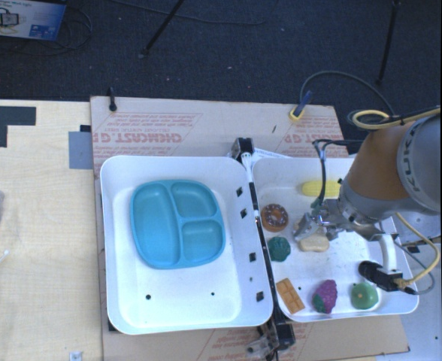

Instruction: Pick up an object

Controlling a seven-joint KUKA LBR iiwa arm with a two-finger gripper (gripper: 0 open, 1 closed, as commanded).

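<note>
Tool (313,230) low in right bin (341,307), over beige lump (313,243); can't tell grip state. Donut (273,216) at its 9 o'clock.

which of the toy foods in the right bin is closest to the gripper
The pale beige piece, lying right below the gripper. The donut, dark green piece, purple grapes and green apple all lie farther off.
</note>
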